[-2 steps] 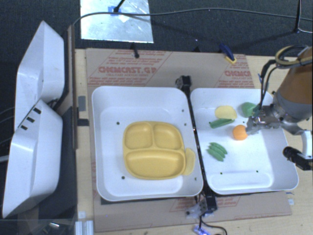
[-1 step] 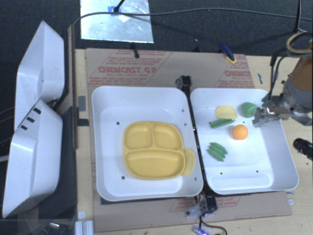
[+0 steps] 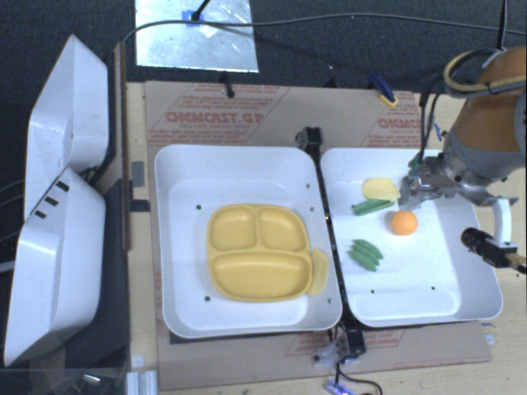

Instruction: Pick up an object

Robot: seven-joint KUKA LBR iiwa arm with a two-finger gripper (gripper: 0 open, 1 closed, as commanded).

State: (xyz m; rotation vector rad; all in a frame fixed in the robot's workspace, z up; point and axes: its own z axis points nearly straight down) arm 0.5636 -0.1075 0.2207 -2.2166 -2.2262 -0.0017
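Landmark for all positions: orange ball (image 3: 403, 222), lying loose on the floor of the right bin (image 3: 473, 303). Just up and left of the ball: yellow slice (image 3: 379, 188), with green bean pod (image 3: 372, 206) touching its lower edge and pointing toward the ball. Down and left of the ball, apart from it: green pea pod (image 3: 366, 253), lying flat and alone. Well to the left of the ball, across the divider: left bin (image 3: 177, 303) holding yellow divided plate (image 3: 258, 252), set flat near the bin centre. Directly above the ball and close to it: gripper (image 3: 422, 186), carried low over the right bin by the grey arm reaching in from the right of the ball. Gripper opening: cannot tell, tool end too small and blurred to resolve; nothing seen gripped. Probable reason for this posture: wrist lowered among the clustered pieces to attempt a pick, with ball, slice and bean all within short reach. Judged stage: approach or descent, pick not yet achieved, every piece resting on the bin floor. Risk to note: round ball liable to roll when nudged; slice and bean in contact, so liable to shift together
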